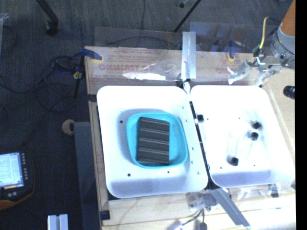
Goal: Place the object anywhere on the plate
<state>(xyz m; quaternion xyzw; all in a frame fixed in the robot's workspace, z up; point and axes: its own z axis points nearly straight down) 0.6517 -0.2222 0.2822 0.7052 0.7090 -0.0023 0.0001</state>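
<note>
Dark grey ribbed rectangular block (153, 141): lying flat on shallow light-blue plate (180, 143), inside left white bin (110, 143). Long axis running roughly top to bottom of the camera view, upper end tipped slightly leftward; ridges crossing the short way, in parallel bands. All four edges within the plate's rim, blue showing on every side, widest along the right.

Light-blue plate: rounded-square outline, seated near the middle of the left bin, touching no wall.

Two-finger gripper (256, 71): at the upper right, over the far rim of right white bin (283, 143), on grey arm with orange band (288, 23) entering from the right edge. Well apart from the block; block lying to its lower left, across the divider between the two bins. Finger state: cannot tell, metalwork too small and blurred. Nothing visible between the fingers.

Right white bin: three small dark pieces on its floor, near (256, 125), (253, 135) and (233, 161); nature unclear.

Bench surround: blue clamp (93, 55) at the far left corner of brown board (144, 68); upright metal strip (188, 56) behind the junction of the bins.

Floor, left: handheld screen device (12, 171); black cables (29, 80).
</note>
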